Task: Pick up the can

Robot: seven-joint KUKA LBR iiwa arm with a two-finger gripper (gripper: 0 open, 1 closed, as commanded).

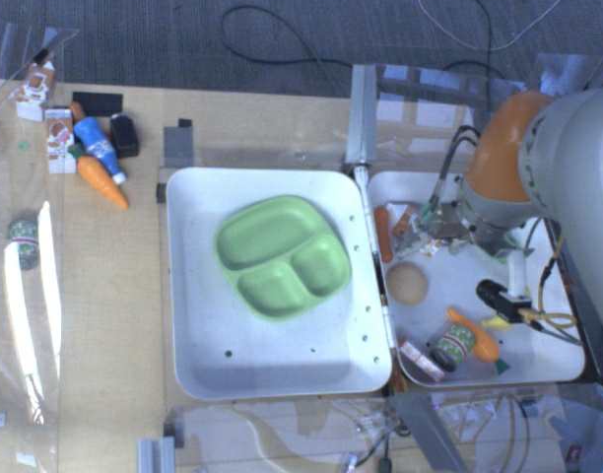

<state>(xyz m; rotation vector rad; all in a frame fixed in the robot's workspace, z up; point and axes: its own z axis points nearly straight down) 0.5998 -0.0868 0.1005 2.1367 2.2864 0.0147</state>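
Pale wood worktop (114,343), with grey carpet floor (134,28) beyond its far edge and black cables (282,30) looping across it. A clear plastic sheet (26,323) with glare covers the worktop's left end. Two white bins sit side by side: the left bin (282,368) and the right bin (553,355). One green plate (282,254) with three compartments lies in the middle of the left bin. The right bin holds one can (455,345) on its side near the front wall. One bin carrot (476,335) lies just beside the can on the right, and one pink-and-white packet (420,358) just to its left. One tan ball (407,284) lies in the middle. One orange sausage (382,233) lies along the left wall. The grey arm (568,156) comes in from the right. The claw (420,230) hangs over the far part of the right bin, near the sausage and well apart from the can; whether it is wide or narrow cannot be told. Loose on the worktop's far left corner are two cartons (58,138), one blue bottle (97,151), one loose carrot (102,182) and two black blocks (98,102). One small cylinder with a green band (24,241) sits on the sheet.
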